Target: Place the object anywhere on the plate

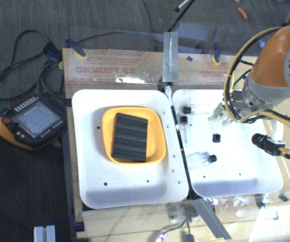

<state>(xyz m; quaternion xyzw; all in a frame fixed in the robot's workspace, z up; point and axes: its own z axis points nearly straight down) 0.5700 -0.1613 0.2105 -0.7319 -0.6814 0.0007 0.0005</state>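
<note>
The left bin (130,185) presents its front wall nearest the camera, with the right bin (235,180) beside it across a narrow seam. A yellow plate (157,140) sits in the middle of the left bin. A dark ribbed block (130,137), the task object, lies flat on that plate, roughly centred, with its long side running away from the camera and tilted slightly.

Object appearance: the block is rectangular, near black, with several raised cross bands on its top face. Its edges stay within the plate rim on all sides. It appears rigid and low, so it is unlikely to tip.

Arm status: the arm (273,59) stands over the right bin's far right area, well apart from the plate. The gripper (225,112) is seen at the end of the wrist, but whether it is spread or closed cannot be told, nor whether it has hold of anything. No object is seen at it.

Step in hand: judged from the layout, placement appears complete, since the block rests on the plate.

Next move: the arm needs only to stay clear of the left bin. Several small dark fittings (186,110) lie on the right bin floor.
</note>
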